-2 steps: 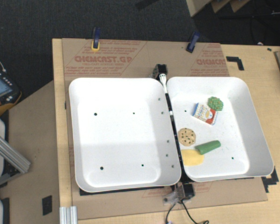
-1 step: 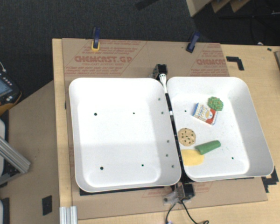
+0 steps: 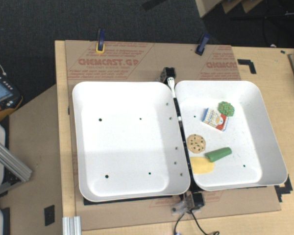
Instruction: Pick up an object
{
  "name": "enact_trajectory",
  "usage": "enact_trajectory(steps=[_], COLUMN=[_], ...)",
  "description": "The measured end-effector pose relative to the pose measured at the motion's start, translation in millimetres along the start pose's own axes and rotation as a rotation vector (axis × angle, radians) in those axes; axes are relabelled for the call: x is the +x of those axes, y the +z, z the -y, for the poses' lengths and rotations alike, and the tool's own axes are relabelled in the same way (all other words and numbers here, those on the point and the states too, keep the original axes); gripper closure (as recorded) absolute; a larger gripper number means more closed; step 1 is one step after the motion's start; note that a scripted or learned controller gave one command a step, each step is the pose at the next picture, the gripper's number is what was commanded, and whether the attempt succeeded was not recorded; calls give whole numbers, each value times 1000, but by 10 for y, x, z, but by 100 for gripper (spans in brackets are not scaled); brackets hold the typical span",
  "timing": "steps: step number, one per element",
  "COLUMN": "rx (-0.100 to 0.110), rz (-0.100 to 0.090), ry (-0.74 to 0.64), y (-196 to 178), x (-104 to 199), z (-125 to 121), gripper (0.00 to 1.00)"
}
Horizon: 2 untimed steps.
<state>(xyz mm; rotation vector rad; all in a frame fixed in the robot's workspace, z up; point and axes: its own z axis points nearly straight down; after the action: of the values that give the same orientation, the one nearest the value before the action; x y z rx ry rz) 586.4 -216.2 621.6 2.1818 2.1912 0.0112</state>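
Tool-side bin (image 3: 252, 131) holds cookie (image 3: 196, 143), carton (image 3: 215, 119), broccoli (image 3: 226, 108), green pickle (image 3: 218, 154), yellow piece (image 3: 202, 166).

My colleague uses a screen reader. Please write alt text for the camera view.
Two shallow white bins sit side by side on a bench. The right bin holds a cookie, a green vegetable, a yellow piece, a small carton and broccoli.
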Motion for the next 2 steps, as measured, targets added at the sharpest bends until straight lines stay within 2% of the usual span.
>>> enact_trajectory(steps=[2], rx=[-11], rz=[7], ry=[-1], y=[-224], x=[-3], z=[-18], gripper=[100])
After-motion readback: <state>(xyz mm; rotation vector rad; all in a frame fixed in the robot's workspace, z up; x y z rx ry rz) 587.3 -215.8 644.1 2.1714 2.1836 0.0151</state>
